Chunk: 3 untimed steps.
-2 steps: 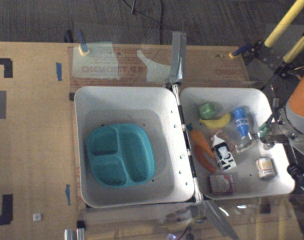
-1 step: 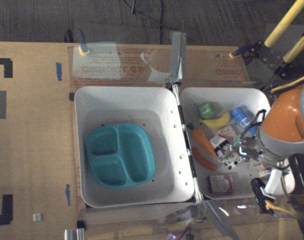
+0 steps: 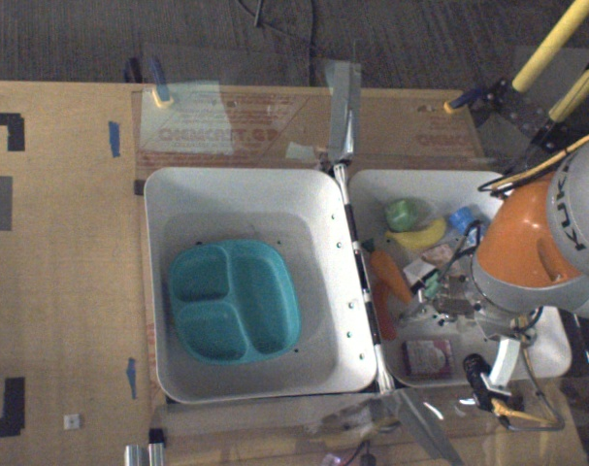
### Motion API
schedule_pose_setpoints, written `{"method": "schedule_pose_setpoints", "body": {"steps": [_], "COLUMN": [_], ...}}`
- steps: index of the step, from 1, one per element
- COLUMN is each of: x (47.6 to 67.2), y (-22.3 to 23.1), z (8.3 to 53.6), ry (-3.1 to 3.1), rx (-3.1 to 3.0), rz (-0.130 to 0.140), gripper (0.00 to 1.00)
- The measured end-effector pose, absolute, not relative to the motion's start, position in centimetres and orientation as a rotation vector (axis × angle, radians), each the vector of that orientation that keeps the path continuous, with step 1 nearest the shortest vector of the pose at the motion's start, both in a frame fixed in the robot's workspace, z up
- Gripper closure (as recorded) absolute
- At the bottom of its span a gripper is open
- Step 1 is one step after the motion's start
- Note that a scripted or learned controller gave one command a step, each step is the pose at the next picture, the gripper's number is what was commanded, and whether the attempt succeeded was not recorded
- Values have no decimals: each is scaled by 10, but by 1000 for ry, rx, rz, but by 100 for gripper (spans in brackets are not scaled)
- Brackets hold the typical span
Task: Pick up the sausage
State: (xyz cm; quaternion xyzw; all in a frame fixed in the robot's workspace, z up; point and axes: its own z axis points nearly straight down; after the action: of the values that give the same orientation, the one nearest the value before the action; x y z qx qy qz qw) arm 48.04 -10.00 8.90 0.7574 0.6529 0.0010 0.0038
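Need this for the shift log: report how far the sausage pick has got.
Done: the arm has reached over the right bin, and the gripper sits low among the items there. In hand: nothing that can be confirmed; the sausage lies against the bin's left wall, beside the gripper, not visibly between its fingers. Left: the grasp and the lift. The teal tray sits in the left bin.

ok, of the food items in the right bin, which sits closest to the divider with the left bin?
The orange carrot-like piece, lying lengthwise along the divider wall. The green item and the banana sit farther right, toward the back.
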Motion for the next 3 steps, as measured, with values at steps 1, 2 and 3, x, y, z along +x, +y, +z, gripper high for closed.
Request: {"method": "schedule_pose_setpoints", "body": {"steps": [1, 2, 3], "x": [482, 550, 560], "y": [-104, -6, 21], "z": [100, 185, 315], "ry": [2034, 1992, 1539], "rx": [2374, 2430, 2738], "rz": [5, 1, -2], "gripper": [100, 100, 100]}}
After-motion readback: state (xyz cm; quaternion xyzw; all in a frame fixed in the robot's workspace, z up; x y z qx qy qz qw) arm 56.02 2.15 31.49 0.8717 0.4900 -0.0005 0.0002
